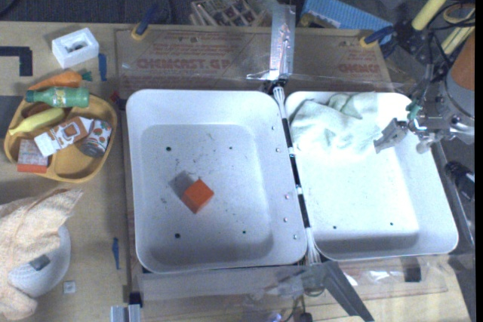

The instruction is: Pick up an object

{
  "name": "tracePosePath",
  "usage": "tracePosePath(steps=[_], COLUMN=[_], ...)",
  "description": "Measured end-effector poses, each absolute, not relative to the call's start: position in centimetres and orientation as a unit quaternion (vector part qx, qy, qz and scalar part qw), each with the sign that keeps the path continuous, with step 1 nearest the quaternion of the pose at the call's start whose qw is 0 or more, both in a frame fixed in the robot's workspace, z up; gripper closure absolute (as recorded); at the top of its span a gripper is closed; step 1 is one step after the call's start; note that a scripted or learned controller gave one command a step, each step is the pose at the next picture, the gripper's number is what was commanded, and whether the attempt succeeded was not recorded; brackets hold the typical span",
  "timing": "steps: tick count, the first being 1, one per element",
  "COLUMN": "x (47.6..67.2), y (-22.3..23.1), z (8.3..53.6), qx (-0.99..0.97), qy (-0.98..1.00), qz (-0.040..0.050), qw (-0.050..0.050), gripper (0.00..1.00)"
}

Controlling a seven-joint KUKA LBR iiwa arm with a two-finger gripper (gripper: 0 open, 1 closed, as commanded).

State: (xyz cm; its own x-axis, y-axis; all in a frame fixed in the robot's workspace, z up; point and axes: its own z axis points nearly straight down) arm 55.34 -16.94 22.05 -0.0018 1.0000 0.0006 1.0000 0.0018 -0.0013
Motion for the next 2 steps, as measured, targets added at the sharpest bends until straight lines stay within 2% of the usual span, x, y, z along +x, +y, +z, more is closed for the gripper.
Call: tracePosePath(steps=[1,2], x=[62.6,65.3], y=[-12.5,-15.4], z=[18.8,9.6], qx=[-0.754,-0.669], qy=[-0.657,-0.743], qz=[-0.0004,-0.0004], qw=[-0.001,-0.001], gripper=[0.00,0.00])
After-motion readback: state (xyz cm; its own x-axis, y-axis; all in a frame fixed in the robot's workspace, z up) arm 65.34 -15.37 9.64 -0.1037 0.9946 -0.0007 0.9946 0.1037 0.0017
